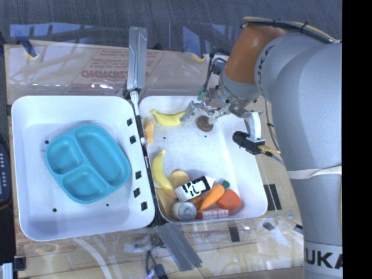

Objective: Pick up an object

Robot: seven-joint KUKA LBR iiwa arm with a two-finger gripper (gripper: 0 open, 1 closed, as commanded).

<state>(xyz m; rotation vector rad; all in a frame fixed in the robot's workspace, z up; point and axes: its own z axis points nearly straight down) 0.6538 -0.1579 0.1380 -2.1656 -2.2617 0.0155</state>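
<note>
Camera view: claw [199, 108] sat low at the right bin's [247, 161] far end; whether it was apart or together could not be told. A yellow banana [167, 118] lay curved, just left of the claw, touching or nearly so. A small brown disc [204, 124] lay just below it. Left bin [29, 156] held a blue divided plate [87, 163]. Arm base read "KUKA" [322, 259].
</note>
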